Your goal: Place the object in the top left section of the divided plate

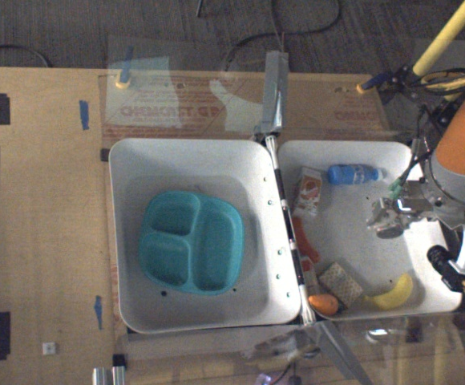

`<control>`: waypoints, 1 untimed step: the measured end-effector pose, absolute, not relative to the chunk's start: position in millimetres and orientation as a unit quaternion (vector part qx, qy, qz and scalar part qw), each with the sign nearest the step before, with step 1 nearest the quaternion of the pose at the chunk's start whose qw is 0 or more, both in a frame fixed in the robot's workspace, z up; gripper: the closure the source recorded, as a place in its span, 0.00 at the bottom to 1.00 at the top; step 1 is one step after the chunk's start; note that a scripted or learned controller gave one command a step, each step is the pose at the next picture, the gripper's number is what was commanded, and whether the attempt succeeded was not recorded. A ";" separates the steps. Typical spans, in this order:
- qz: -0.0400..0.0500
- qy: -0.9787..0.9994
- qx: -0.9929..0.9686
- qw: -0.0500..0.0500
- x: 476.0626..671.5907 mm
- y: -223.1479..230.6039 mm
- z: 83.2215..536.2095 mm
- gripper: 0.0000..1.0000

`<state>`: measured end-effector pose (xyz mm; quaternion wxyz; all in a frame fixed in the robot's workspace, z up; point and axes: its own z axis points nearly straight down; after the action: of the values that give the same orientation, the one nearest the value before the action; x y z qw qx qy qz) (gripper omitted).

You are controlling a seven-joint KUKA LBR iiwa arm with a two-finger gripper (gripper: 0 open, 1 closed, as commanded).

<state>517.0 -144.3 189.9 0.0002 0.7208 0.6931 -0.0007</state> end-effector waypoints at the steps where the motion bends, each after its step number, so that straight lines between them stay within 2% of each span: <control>1: -0.001 0.723 0.690 -0.001 500.5 -9.4 184.0 1.00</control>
<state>500.5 -9.4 184.0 -0.0014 0.6904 0.7234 -0.0008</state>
